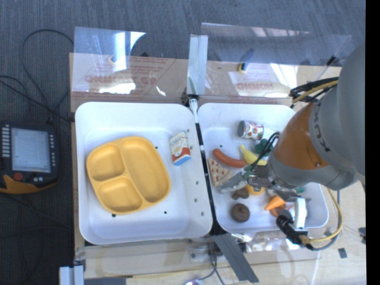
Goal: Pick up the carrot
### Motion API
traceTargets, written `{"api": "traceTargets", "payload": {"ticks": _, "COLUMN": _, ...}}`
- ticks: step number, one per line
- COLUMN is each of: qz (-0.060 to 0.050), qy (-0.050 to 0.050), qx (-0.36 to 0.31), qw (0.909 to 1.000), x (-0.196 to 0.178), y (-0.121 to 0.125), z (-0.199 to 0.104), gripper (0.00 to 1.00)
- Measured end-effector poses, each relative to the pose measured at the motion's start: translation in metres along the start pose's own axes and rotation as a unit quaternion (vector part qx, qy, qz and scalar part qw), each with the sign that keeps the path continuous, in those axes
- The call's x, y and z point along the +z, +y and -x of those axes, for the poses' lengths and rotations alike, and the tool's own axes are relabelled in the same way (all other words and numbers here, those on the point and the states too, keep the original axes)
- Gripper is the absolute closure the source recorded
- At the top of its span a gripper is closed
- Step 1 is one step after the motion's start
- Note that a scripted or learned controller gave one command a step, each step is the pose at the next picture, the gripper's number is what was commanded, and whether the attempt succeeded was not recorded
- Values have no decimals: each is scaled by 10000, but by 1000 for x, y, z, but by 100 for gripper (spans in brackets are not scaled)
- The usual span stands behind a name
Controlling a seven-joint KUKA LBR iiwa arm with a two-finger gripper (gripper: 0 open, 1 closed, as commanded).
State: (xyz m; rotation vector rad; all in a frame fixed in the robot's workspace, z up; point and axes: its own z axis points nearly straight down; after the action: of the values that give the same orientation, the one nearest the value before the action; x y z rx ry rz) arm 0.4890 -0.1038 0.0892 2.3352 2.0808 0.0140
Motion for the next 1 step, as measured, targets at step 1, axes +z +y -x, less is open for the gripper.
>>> {"api": "traceTargets", "payload": {"ticks": 1, "qz": 8, "qy": -15, "qx": 6, "qw": 10000, "x": -11, "y": 1, "z": 1, "gripper": 100}}
